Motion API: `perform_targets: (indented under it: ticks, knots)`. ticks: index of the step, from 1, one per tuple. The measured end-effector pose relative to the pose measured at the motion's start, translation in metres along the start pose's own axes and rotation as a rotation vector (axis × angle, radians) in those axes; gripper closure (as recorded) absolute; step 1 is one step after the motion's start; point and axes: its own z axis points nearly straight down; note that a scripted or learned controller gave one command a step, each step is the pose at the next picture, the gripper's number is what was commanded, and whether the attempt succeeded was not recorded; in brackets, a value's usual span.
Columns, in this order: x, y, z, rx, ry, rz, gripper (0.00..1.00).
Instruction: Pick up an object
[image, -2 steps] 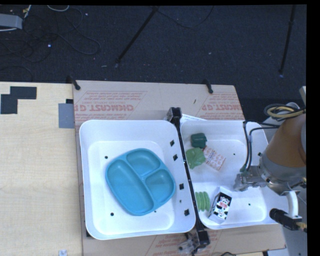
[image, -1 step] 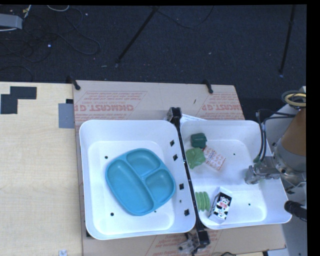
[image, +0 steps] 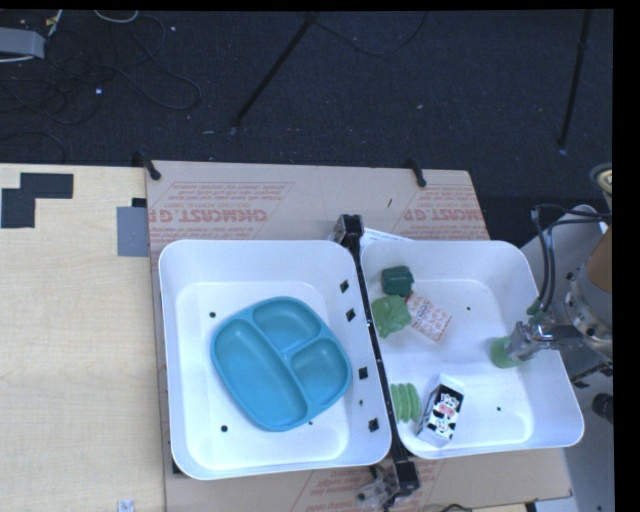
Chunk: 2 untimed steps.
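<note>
Right bin (image: 500, 420) held a dark green block (image: 397, 279), a light green lump (image: 390, 315), a patterned packet (image: 428, 318), a ridged green piece (image: 405, 401) and a black-and-white carton (image: 441, 412). Left bin (image: 190, 440) held a blue divided plate (image: 280, 362). Gripper (image: 522, 343) sat at the right bin's right side, touching a small green object (image: 501, 352); grip state could not be told.

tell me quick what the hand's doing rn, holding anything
Hand: over the right bin, at a green object; open or closed cannot be told.
</note>
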Motion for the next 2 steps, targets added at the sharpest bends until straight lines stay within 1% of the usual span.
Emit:
perform_targets:
  ticks: [1,2]
  knots:
    - [0.004,0.01,-0.055,-0.002,-0.001,-0.008,1.0]
    - [0.003,0.01,-0.091,0.0,0.0,-0.007,1.0]
